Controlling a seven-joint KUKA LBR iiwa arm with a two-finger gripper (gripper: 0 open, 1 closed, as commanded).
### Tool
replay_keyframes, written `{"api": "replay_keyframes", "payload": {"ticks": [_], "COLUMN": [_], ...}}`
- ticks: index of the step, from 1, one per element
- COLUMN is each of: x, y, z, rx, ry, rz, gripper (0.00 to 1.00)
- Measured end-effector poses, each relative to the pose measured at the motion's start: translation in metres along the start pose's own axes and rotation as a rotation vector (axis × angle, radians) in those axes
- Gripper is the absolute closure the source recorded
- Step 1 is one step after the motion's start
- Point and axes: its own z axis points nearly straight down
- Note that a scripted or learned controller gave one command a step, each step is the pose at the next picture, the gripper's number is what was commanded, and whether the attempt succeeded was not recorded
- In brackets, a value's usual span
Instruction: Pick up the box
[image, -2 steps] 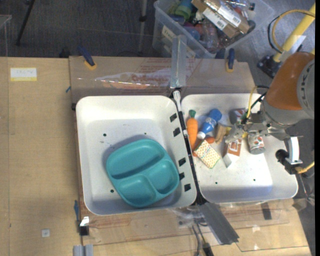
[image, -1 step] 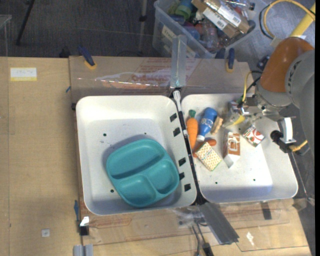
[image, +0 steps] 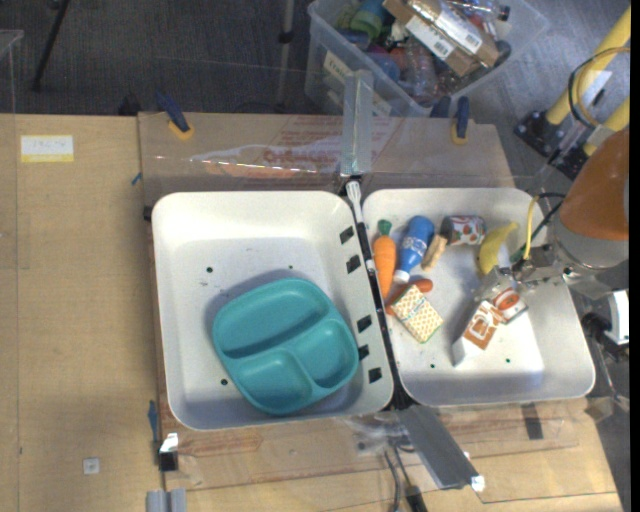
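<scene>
Two small boxes lie in the right bin (image: 560, 375). An orange and white box (image: 482, 327) rests tilted near the middle of the bin floor. A yellow checkered box (image: 419, 316) lies to its left, close to the divider. My gripper (image: 515, 285) is low in the bin, at the upper right end of the orange and white box and seemingly touching it. The grey arm with its orange band (image: 605, 195) comes in from the right and hides the gripper's upper part.
A carrot (image: 384, 265), a blue bottle (image: 414, 246), a small can (image: 462, 229) and a banana (image: 494, 247) lie along the back of the right bin. A teal divided plate (image: 285, 345) sits in the left bin (image: 180, 240).
</scene>
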Motion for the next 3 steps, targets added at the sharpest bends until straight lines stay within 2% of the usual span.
{"api": "replay_keyframes", "payload": {"ticks": [1, 2, 3], "x": [-0.003, 0.067, 0.130], "y": [0.001, -0.026, 0.046], "z": [-0.012, -0.119, -0.123], "rx": [-0.007, 0.010, 0.009], "ry": [-0.007, -0.002, -0.002], "rz": [0.003, 0.031, 0.079], "gripper": [1.00, 1.00, 1.00]}}
